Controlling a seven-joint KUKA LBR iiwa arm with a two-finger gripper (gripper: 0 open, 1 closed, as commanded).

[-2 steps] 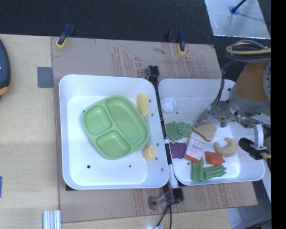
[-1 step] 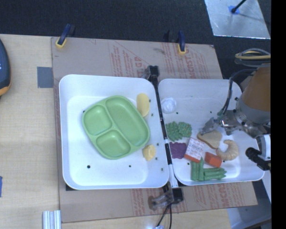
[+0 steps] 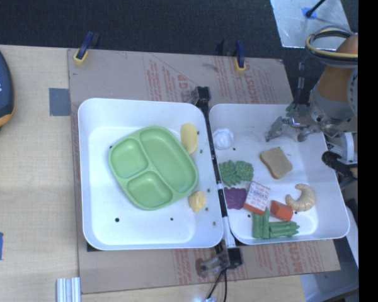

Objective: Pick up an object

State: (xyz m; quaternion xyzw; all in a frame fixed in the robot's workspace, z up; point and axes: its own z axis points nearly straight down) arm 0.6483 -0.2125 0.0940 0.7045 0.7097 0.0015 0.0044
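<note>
Over the right bin (image 3: 340, 228), my gripper (image 3: 292, 128) hangs spread open and empty near the far wall. The bread slice (image 3: 276, 162) lies just below it, apart from the shrimp (image 3: 302, 197); I should descend squarely and straddle it.

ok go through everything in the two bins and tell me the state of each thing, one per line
end effector: fingers spread open, low over the right bin's far side, holding nothing
green tray: flat in the left bin, right way up, compartments bare
bread slice: lying flat, right bin
shrimp: lying curled, right bin
green beans: lying at the near edge
broccoli: resting by the divider
</note>
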